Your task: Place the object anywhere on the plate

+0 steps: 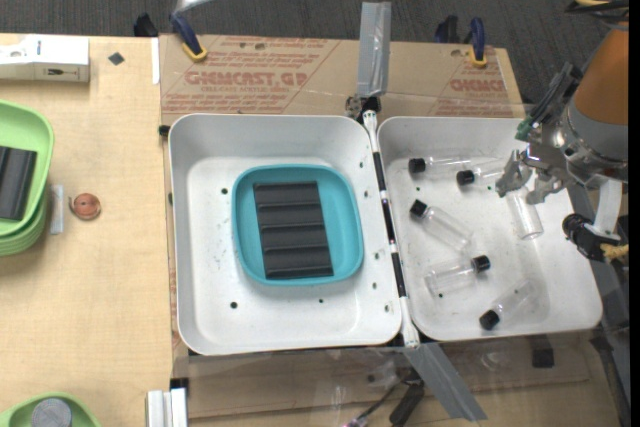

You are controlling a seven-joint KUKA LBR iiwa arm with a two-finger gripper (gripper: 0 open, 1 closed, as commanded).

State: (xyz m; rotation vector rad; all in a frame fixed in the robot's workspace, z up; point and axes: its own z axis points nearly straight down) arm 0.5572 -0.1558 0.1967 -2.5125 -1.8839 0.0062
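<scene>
We see our gripper (525, 187) at the right side of the right bin (560, 315), and a clear vial (526, 218) hangs from it, mouth end up between the fingers, so we read the gripper as closed on that vial. The vial sits above the bin floor, near the bin's right wall, tilted only slightly from upright.

The teal plate (347, 215) lies in the left bin (200, 295), with a black ridged insert (291, 229) covering its middle. Other vials stay scattered on the right bin floor, among them one with a black cap (440, 223) near the divider and another (457, 274) lower down.

We judge the pick to be done and the carry to be the step in hand. Next we need to lift enough to clear the raised rims where the two bins meet, travel left across that divider, and lower over the plate. Anywhere on it counts, though the ridged insert may let a round vial roll, so a low, gentle release seems wise.
</scene>
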